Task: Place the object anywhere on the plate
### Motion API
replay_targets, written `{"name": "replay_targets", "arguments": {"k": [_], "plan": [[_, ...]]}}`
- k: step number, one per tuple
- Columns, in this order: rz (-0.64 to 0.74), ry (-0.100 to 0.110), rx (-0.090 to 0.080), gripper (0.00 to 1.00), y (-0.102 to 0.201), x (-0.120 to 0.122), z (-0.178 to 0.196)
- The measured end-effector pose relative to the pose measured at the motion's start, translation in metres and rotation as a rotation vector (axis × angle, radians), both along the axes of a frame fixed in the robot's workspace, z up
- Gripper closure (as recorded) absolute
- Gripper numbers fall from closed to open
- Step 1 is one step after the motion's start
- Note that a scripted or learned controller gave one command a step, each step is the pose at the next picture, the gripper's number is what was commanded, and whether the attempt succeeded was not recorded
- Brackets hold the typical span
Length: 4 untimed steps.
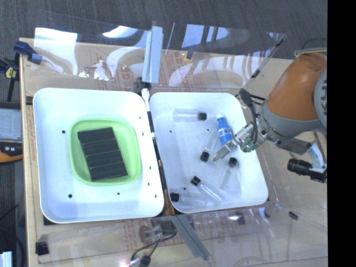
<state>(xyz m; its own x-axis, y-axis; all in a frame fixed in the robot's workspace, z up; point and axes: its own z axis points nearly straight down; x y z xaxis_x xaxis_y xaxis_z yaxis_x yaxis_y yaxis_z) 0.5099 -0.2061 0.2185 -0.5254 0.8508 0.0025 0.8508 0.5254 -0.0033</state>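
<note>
A dark grey ridged rectangular block lies flat on a lime-green square plastic plate inside the left white bin. In the right white bin lie several clear plastic vials with black caps and one blue-labelled vial. The gripper reaches low over these vials; whether its jaws are apart cannot be told.
</note>
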Motion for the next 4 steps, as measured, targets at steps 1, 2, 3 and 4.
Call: {"name": "replay_targets", "arguments": {"k": [1,2,3,4], "plan": [[0.066,-0.002,0.0,0.0,-0.006,0.034,0.023],[0.1,-0.002,0.001,0.0,-0.004,0.093,0.039],[0.132,-0.003,0.001,0.0,-0.003,0.142,0.061],[0.132,-0.004,0.0,0.0,-0.005,0.138,0.208]]}}
